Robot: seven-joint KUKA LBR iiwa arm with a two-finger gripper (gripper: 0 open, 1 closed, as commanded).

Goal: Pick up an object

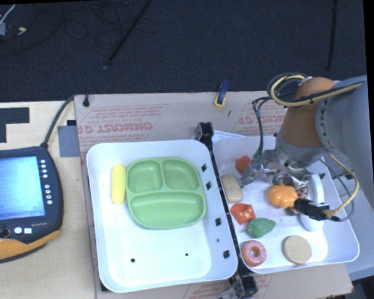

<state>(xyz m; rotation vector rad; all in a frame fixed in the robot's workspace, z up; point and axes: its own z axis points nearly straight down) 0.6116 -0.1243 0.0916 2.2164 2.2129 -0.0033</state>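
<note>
Bench (49, 274): two white bins. Right bin (344, 246): gripper (289, 182) low over orange fruit (282, 196); finger state could not be told. Doughnut (254, 253), green piece (261, 226) nearer the fruit. Risk: round fruit slipping; crowding neighbours fouling the grasp.

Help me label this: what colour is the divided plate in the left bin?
Light green; the divided plate shows clearly in the camera view.

Bins (111, 258): white plastic, smooth, slight sheen
Divided plate (165, 193): green plastic, matt
Bench sheet (141, 120): brown cardboard, printed, dull
Arm (346, 120): grey, smooth finish
Doughnut (253, 253): glossy pink
</note>
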